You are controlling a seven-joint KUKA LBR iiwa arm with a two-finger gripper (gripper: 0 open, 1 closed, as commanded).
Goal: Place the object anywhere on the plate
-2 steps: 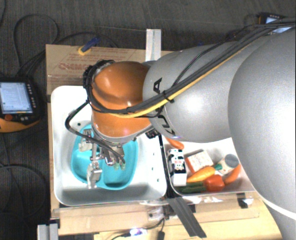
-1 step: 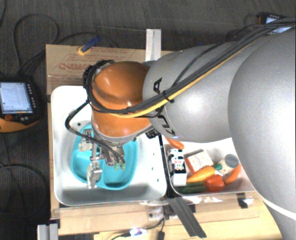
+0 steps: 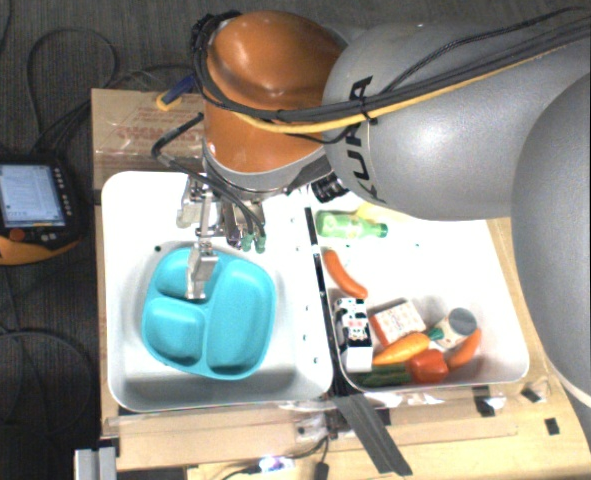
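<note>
- Camera view: the gripper (image 3: 199,284) hangs over the upper-left part of the teal plate (image 3: 241,320), which sits in the left bin (image 3: 125,268). The wrist hardware blocks the tip, so I honestly can't tell whether it's clamped on something or released.
- The object: can't say for sure which one it is. Everything loose that I can make out lies in the right bin (image 3: 503,298): a green bottle (image 3: 351,226) at the top, an orange sausage-shaped thing (image 3: 343,271) just below it, a cow-print box (image 3: 352,325), and a pile with a carrot (image 3: 405,346) and a red pepper (image 3: 430,365) near the bottom. The teal I can see looks bare.
- Biggest risk, imo: if nothing is gripped, a release here drops nothing onto the plate and the try is wasted.
- If something small is gripped, the gripper sits close to the plate's raised divider and rim, so a drop could land on an edge and roll off into the bin.
- Going lower could push on the plate and slide it. It looks light, and it's loose in the bin.
- The bulky arm hides a chunk of both bins, so checking the result from this angle is tough.
</note>
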